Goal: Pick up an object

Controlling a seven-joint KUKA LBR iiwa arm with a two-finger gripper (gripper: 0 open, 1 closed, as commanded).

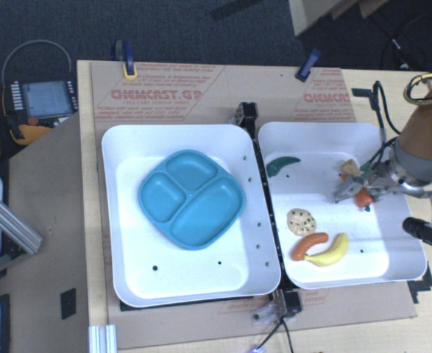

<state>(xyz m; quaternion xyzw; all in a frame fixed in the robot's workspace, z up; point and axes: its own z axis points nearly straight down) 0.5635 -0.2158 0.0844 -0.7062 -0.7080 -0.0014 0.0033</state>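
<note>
In the right bin (392, 267), the gripper (357, 190) sits low beside an orange carrot (363, 198); whether its jaws are clenched, I cannot tell. Cookie (300, 220), sausage (307, 245) and banana (331, 251) lie nearer the bin's front.

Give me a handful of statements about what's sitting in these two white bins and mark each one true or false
1. The blue divided plate lies in the left bin. True.
2. The banana lies in the left bin. False: it lies in the right bin, near the front edge.
3. The sausage lies right beside the banana. True.
4. The cookie sits on the blue divided plate. False: it lies on the floor of the right bin, just above the sausage.
5. The green piece lies in the right bin near its left wall. True.
6. The gripper is over the left bin. False: it is over the right bin, by a small orange object.
</note>
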